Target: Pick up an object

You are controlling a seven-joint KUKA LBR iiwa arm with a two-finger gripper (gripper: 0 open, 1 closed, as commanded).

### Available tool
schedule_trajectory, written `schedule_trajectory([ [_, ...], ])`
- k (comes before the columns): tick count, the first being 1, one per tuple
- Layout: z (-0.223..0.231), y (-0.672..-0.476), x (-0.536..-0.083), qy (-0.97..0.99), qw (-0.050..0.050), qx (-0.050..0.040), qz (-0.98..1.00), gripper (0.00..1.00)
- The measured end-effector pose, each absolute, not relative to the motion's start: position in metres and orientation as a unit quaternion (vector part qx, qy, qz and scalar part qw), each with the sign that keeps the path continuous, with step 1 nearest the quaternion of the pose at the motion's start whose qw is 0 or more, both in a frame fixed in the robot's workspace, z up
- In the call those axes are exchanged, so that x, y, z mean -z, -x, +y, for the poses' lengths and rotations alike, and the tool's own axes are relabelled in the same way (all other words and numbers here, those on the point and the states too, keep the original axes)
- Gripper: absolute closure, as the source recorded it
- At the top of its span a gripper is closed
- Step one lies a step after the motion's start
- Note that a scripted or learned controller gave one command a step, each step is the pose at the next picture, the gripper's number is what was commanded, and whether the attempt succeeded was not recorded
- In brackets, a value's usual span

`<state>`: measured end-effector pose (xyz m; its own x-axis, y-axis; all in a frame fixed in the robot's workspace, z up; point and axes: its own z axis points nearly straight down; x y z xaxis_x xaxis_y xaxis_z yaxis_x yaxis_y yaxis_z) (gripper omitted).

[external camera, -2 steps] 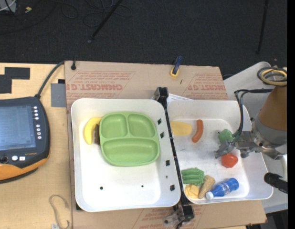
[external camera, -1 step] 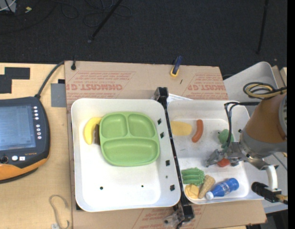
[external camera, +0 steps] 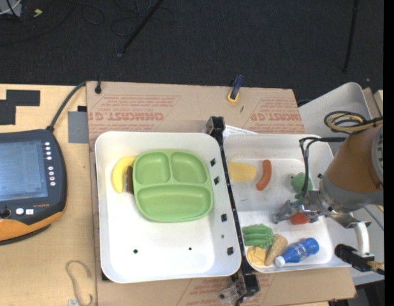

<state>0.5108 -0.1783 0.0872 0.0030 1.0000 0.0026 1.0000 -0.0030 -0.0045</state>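
**A:** Over the right bin (external camera: 248,146), from the 1 camera, the gripper (external camera: 292,212) sits low beside a small red object (external camera: 301,218); whether its claw is apart or together, I cannot tell.

**B:** Nothing visibly held, then; the red piece lies touching or just beside the tips, with a green toy (external camera: 300,182) near it.

**A:** I'd centre on the red piece and descend straight; the sausage (external camera: 264,174) and blue bottle (external camera: 301,250) are well apart, so crowding looks unlikely.

**B:** The left bin (external camera: 114,247) has a green tray (external camera: 172,186) and banana (external camera: 120,174); ignore those.
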Motion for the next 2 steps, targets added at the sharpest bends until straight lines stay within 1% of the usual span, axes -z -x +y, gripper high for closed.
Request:
schedule_trajectory([
  [1,-0.18,-0.511,-0.098,0.71,0.002,-0.0004,-0.704,1.0],
  [2,-0.182,-0.509,-0.161,0.707,-0.001,0.0007,-0.707,1.0],
])
